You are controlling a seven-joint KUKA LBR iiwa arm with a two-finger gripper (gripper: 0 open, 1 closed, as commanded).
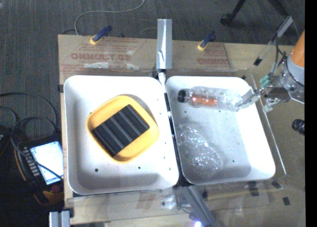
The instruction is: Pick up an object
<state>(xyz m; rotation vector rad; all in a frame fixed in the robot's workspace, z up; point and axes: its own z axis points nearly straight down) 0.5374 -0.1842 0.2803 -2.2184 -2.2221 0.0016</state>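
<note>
A clear plastic bottle [210, 97] with a black cap and an orange label lies on its side along the far wall of the right bin [247, 171]. My gripper [257, 96] hangs over that bin's far right corner, its tip right at the bottle's base end. In the right bin's near half lies a crumpled clear plastic piece [198, 152]. A yellow object with a black ridged top [123, 127] rests in the middle of the left bin [79, 171].
The arm, with its orange band [301, 51], comes in over the right bin's right rim. A metal post [164, 45] stands behind the seam between the bins. Two clamps [100, 34] hold the cardboard at the back.
</note>
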